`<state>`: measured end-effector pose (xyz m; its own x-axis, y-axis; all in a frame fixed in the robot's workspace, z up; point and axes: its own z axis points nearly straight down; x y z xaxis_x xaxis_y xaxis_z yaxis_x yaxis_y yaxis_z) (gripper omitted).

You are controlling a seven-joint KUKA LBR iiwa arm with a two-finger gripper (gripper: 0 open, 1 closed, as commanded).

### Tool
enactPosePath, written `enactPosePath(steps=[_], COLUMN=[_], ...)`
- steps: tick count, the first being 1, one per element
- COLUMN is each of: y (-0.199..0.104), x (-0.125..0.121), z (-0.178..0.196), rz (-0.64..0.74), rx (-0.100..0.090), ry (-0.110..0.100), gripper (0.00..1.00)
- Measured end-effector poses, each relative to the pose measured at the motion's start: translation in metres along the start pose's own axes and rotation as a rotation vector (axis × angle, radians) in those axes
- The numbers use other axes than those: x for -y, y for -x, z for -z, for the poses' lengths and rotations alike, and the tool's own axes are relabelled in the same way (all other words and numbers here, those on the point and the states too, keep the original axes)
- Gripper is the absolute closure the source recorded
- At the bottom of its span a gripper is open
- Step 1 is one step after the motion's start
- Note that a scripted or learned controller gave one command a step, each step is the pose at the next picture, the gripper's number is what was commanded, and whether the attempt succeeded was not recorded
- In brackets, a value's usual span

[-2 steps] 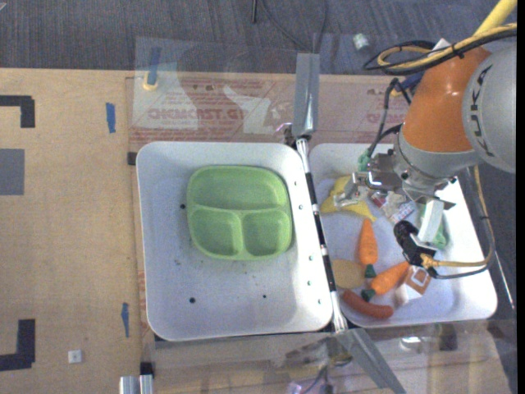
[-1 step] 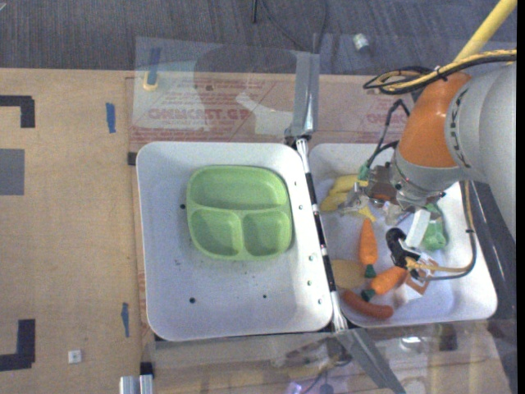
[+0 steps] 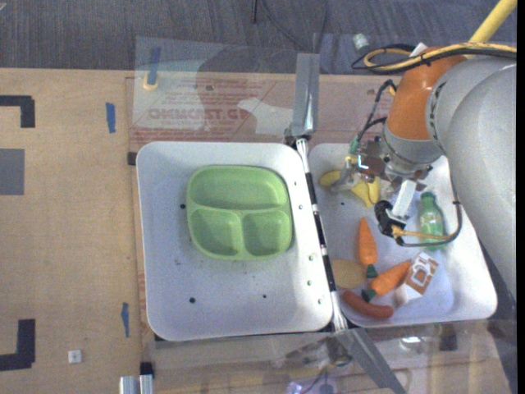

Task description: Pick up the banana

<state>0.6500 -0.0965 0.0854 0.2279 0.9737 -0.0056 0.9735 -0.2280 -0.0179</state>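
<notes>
I had the gripper (image 3: pixel 373 171) low over the top corner of the right bin (image 3: pixel 472 298), right above the banana (image 3: pixel 354 185), which lay against the bin's upper-left wall. Whether it had closed on anything I could not tell; the wrist hid it. To do this well, I judged I should centre across the banana's curve, keep off the bin wall, and steer clear of the green bottle (image 3: pixel 429 213) and carrot (image 3: pixel 366 242) nearby.
</notes>
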Motion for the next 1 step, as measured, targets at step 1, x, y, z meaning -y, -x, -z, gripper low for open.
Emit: enactPosePath(steps=[1], y=[-0.0008], x=[-0.0002], z=[0.0079], rz=[0.005], rx=[0.005], ry=[-0.002], gripper=[1.0])
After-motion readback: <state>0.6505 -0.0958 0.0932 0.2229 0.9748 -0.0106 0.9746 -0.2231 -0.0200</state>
